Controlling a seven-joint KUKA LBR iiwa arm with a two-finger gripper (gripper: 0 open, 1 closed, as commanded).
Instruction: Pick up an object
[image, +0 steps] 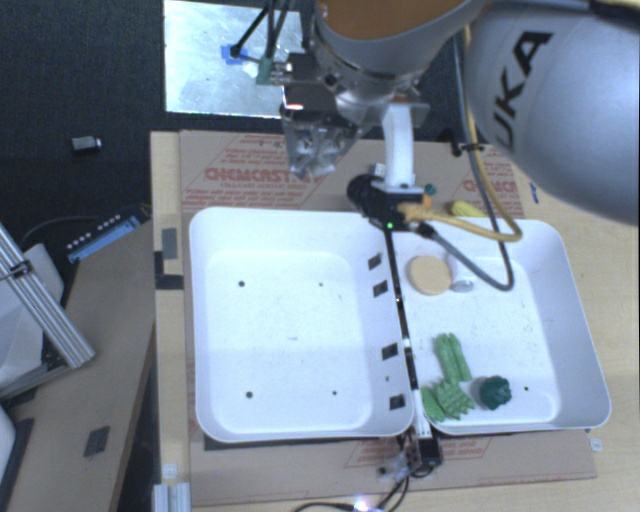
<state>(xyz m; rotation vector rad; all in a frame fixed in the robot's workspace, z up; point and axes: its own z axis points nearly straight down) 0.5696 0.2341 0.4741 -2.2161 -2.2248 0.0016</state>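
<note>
Both white bins (275, 330) are seen as smooth, faintly glossy plastic. The sheet (235, 165) beneath is printed brown cardboard, matt. The arm's grey shell (560, 90) is glossy; the gripper (318, 150) is bare dull metal.

Robotics lab: KUKA arm (540, 90) over white bins (275, 330) on a cardboard-covered bench (250, 165)

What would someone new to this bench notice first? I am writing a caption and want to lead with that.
The big grey arm fills the top right, its gripper hanging above the cardboard behind the bins. In the right bin lie a tan disc near the divider and green toys with a dark green lump at the front. The left bin shows bare white floor.
</note>
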